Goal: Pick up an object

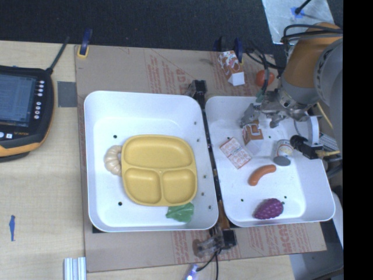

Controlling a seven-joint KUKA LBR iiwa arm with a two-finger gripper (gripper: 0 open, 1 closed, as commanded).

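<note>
My gripper [258, 120] hangs over the back part of the right bin [315, 200], open, with nothing between its fingers. Just in front of it and slightly below stands a small brown and white carton [253, 135]. Further objects lie in the same bin: a flat pink patterned card [235, 153], a small round can [284, 151], an orange sausage [261, 174] and a purple bunch of grapes [268, 208].
The left bin [99, 115] holds a yellow divided plate [158, 169], a pale bread roll [112, 159] at its left and a green leaf [180, 212] at its front. A small carton [231, 66] and an orange ball [263, 76] lie behind the bins. A tablet [20, 109] sits far left.
</note>
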